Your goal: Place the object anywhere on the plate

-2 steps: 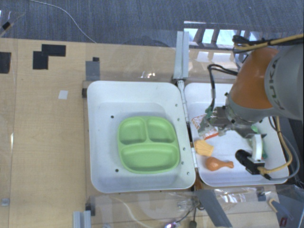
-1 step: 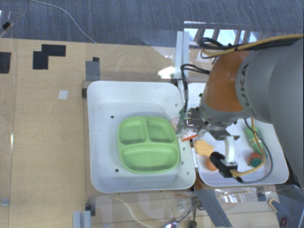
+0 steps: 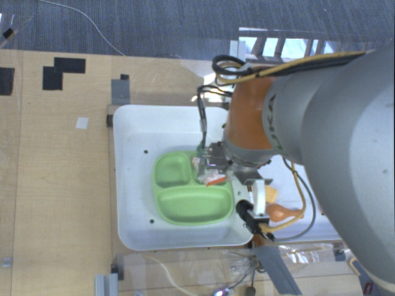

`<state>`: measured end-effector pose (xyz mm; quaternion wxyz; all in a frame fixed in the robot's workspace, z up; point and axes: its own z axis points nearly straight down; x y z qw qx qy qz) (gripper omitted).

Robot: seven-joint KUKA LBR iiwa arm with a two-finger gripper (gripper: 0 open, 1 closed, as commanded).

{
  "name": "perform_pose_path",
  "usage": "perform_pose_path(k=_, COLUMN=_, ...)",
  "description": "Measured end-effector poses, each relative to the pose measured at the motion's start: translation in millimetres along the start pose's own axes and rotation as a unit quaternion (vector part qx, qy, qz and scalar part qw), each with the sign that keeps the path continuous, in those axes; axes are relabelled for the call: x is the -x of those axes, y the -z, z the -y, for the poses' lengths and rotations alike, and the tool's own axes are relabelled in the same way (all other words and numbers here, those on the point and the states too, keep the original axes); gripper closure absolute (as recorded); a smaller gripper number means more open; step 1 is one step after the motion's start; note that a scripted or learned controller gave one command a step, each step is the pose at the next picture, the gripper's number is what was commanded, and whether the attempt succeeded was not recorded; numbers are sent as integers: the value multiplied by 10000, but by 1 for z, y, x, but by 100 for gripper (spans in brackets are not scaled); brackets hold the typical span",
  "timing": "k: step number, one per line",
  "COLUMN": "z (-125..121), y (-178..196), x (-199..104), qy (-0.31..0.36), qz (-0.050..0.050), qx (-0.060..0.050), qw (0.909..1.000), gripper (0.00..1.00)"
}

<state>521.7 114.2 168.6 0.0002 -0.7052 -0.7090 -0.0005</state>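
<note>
Gripper over green plate; orange-white object beneath.

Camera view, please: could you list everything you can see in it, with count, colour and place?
Bin: one seen, white, shallow, on the bench at centre.
Plate: one, green, divided into compartments, inside the bin.
Small object: one, orange and white, at the plate's upper right edge under the wrist; too hidden to identify.
Orange item: one, right of the plate, beside the arm.
Black markers: several, on the bench at upper left.
Arm: one, grey with orange band, reaching in from the right.
Gripper: one, above the plate's right edge.
</note>
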Motion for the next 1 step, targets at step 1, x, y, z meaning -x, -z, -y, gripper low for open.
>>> perform_pose_path(k=1, z=0, y=0, x=0, qy=1, qz=1, qx=2, qw=10000, gripper=0)
